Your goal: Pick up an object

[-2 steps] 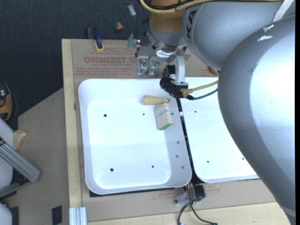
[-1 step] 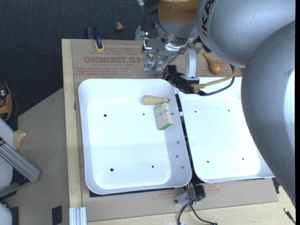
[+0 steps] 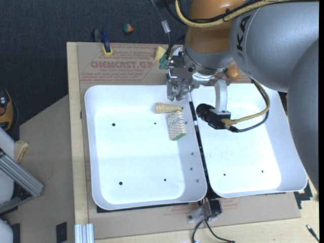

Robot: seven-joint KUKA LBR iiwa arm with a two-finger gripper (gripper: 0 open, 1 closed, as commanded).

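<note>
In the left bin [image 3: 126, 186], near its far right corner, lie two things. One is a tan, cone-shaped piece [image 3: 167, 108] on its side. The other is a pale patterned packet with a green edge [image 3: 176, 125], just below the cone. My gripper [image 3: 176, 93] hangs right above the cone, at the back of the left bin, with its fingers pointing down. I see nothing held between them.
The right bin [image 3: 253, 156] sits beside the left one, with the arm reaching over its far edge. A brown cardboard sheet [image 3: 119, 62] lies under both bins. A blue and yellow clamp [image 3: 106, 42] stands at the sheet's far edge.
</note>
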